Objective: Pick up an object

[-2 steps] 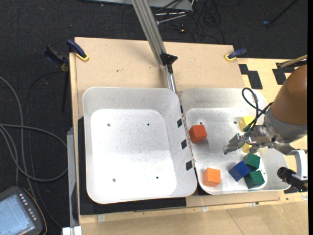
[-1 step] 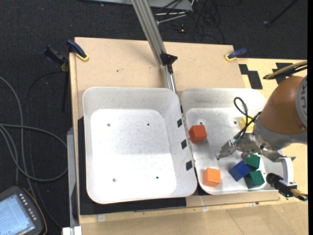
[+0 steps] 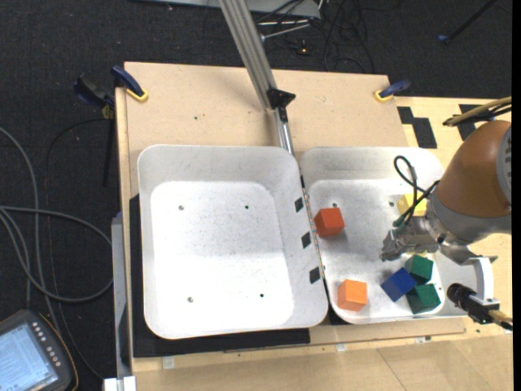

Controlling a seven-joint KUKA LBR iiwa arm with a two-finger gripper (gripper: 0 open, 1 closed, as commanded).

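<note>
Two white bins side by side on the bench (image 3: 244,96): left bin (image 3: 163,218) bare, right bin (image 3: 358,173) holding the blocks. Arm (image 3: 480,182) in from the right, claw (image 3: 400,247) low over the right bin's right side, openness impossible to tell, nothing visibly between the fingers. No pick done yet by the look of it; everything left to do, with blue block (image 3: 398,284) and green blocks (image 3: 422,283) just near of the claw, orange-red block (image 3: 329,221) and orange block (image 3: 352,294) further left.

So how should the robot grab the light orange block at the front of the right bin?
Probably from straight above, pinching two opposite flat sides of the light orange block. It sits apart from the other blocks, but close to the right bin's front wall, so closing across its left and right faces looks safest.
</note>
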